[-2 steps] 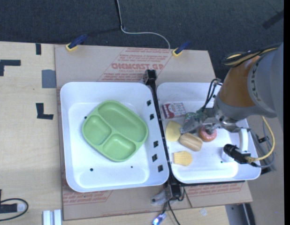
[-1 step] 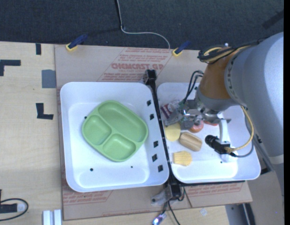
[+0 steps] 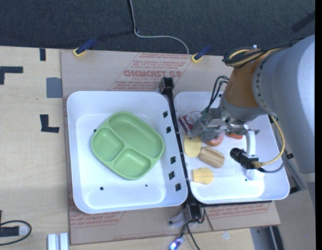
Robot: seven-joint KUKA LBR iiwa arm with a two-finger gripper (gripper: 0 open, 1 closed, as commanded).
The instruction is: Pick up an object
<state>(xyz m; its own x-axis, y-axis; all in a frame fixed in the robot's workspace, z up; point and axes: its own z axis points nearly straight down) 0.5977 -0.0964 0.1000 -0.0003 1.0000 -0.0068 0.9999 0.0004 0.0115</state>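
left bin [image 3: 77, 139]: plate [image 3: 127, 145] | right bin [image 3: 270, 189]: hand [image 3: 207, 125] (above small items [image 3: 203, 158])

We note a light green three-compartment plastic plate [image 3: 127, 145] lying in the left white bin [image 3: 77, 139], left of centre frame. Brown cardboard [image 3: 145, 69] underlies both bins; a white cable [image 3: 150, 33] crosses the upper centre.

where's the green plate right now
The green plate lies in the left bin, near its middle. The toy food and the gripper are in the right bin.
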